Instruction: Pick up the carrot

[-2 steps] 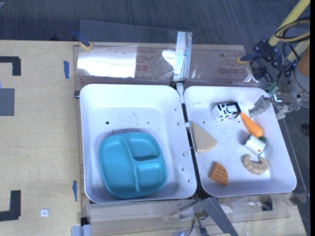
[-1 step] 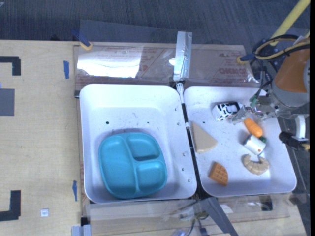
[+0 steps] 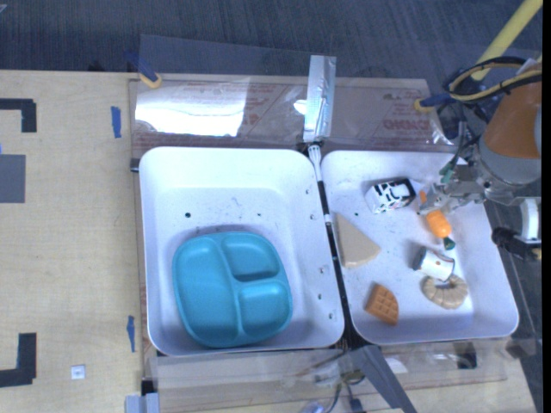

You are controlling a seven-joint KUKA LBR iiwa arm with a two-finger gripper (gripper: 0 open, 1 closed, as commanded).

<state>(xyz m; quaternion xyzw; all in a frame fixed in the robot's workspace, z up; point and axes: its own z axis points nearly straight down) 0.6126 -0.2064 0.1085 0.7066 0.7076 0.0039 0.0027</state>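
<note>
The carrot (image 3: 439, 224) is a short orange piece with a green tip. It lies in the right bin (image 3: 495, 317) near its right wall, tilted with the green end toward the front. My gripper (image 3: 445, 196) hangs right behind the carrot's orange end, at the far right of the bin, under the grey wrist and orange band. From this slant I cannot see whether it touches the carrot.
In the right bin lie a black-and-white toy (image 3: 392, 194), a beige wedge (image 3: 355, 242), a waffle piece (image 3: 382, 303), a white cup (image 3: 436, 265) just in front of the carrot, and a round biscuit (image 3: 444, 292). The left bin (image 3: 164, 179) holds a blue divided plate (image 3: 231, 289).
</note>
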